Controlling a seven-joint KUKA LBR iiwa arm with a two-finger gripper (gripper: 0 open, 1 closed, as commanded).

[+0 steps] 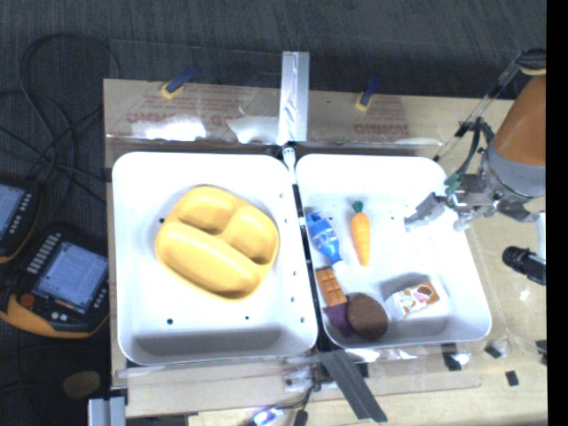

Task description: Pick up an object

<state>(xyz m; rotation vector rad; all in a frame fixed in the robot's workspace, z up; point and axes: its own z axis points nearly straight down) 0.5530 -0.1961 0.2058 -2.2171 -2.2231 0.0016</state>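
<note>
Nearest, round brown ball in right white bin, beside small white packet. Farther back, little orange plastic carrot. Claw right of carrot, holding nothing, width hard to tell. Best: come straight down, squeeze carrot's middle.

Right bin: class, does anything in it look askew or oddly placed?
Mostly tidy. The brown round item and the orange block crowd the right bin's front-left corner, and the blue packet leans against its left wall.
</note>
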